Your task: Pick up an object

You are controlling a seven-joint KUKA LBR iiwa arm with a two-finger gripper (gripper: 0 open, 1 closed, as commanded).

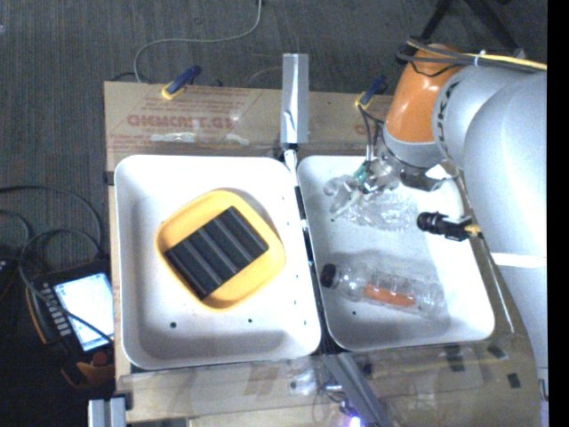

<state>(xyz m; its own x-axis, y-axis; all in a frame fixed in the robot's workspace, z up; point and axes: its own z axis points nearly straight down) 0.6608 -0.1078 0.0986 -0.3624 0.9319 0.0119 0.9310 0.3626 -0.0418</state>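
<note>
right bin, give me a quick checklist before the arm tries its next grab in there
1. End effector over the right bin: ok, it sits at the bin's far end, above the crumpled clear plastic piece.
2. Something held between the fingers: cannot tell, clear plastic and glare hide the tips.
3. Clear bottle free to grab: ok, it lies on its side in the near half of the bin, apart from the end effector.
4. Crumpled piece separate from the bottle: ok, a strip of bin floor shows between them.
5. Yellow and black object out of the way: ok, it lies in the left bin.
</note>
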